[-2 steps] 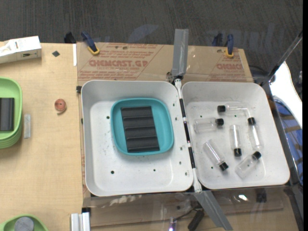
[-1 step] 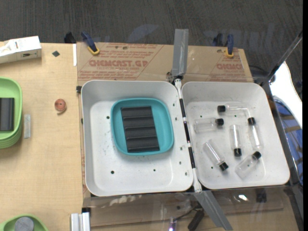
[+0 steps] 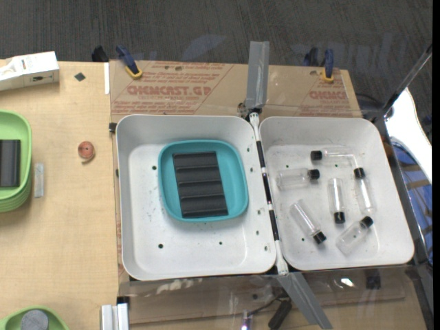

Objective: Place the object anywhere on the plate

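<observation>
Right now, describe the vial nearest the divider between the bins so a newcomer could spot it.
Find the right white bin, the one scattered with clear black-capped vials. Look at its left side, beside the divider shared with the bin holding the teal plate. The vial lies horizontally there with its cap pointing right, just below the longer horizontal one at the top.

This looks like a lab or test workshop: two white bins (image 3: pixel 196 260) sit on a wooden bench (image 3: pixel 62 253) over clamped cardboard (image 3: pixel 179 88). Small clear vials (image 3: pixel 307 222) (black-capped) lie scattered in the right bin, and dark carpet (image 3: pixel 206 12) runs behind the bench.
</observation>
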You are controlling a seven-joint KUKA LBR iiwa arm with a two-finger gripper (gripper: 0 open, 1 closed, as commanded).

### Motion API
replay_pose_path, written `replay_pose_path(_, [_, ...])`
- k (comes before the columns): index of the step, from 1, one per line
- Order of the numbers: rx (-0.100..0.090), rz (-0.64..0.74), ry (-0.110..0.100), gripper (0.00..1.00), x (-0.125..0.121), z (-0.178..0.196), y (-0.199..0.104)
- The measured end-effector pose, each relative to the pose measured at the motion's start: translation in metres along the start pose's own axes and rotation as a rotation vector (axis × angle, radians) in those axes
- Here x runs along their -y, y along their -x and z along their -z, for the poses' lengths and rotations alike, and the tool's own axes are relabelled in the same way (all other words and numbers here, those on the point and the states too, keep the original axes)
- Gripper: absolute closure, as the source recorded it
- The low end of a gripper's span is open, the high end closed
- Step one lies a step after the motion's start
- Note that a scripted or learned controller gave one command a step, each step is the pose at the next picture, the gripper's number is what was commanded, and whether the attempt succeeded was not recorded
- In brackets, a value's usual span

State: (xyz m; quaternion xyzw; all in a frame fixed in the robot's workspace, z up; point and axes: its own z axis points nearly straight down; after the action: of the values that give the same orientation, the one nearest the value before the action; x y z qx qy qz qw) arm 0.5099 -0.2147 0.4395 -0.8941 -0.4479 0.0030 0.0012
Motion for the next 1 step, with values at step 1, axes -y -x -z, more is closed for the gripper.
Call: replay_pose_path(1, [0.000,-0.039,0.002,0.00,-0.0117,0.0006,-0.0081])
